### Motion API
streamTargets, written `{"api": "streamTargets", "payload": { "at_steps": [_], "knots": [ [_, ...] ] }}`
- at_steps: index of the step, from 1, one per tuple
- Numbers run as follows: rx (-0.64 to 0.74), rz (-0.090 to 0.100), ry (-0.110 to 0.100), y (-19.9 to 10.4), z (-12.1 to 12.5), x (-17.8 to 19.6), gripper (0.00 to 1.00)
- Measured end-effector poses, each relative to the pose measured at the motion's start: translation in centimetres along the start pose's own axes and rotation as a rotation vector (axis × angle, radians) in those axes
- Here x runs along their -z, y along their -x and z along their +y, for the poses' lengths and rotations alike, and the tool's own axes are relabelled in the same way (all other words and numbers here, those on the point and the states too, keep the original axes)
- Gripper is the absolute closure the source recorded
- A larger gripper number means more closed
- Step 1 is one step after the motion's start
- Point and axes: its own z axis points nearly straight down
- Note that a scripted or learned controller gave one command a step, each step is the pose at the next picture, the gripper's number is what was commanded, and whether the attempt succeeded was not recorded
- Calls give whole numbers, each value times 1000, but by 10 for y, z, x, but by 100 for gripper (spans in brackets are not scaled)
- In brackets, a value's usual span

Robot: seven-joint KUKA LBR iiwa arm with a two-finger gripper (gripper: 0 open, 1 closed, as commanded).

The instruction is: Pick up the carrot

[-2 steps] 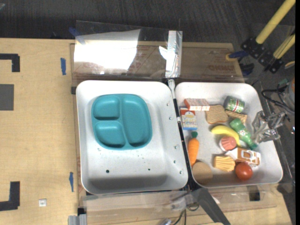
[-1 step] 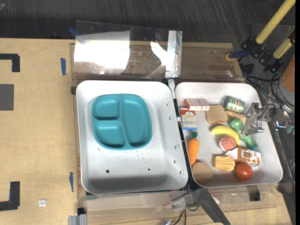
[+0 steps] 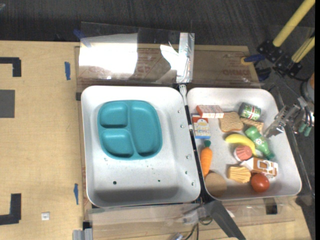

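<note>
The carrot (image 3: 205, 160), orange with a small green top, lies along the left wall of the right bin (image 3: 287, 184), pointing toward the near edge. My gripper (image 3: 274, 129) hovers over the right side of that bin, near the green vegetable (image 3: 258, 139). It is well to the right of the carrot, with a banana (image 3: 240, 140) between them. Nothing visibly hangs from the gripper.
The right bin also holds two small cartons (image 3: 202, 126), a bread slice (image 3: 231, 121), a green can (image 3: 250, 111), a tomato (image 3: 259, 182), a cracker (image 3: 239, 173) and a brown potato (image 3: 216, 182) just below the carrot. In the left bin (image 3: 95, 184) lies a teal divided plate (image 3: 130, 128).
</note>
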Motion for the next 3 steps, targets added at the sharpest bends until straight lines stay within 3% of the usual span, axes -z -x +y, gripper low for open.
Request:
{"api": "streamTargets", "payload": {
  "at_steps": [1, 3],
  "knots": [
    [-234, 7, -2, -21, -40, -16, 100],
    [-227, -6, 1, -18, -37, 7, 100]
  ]
}}
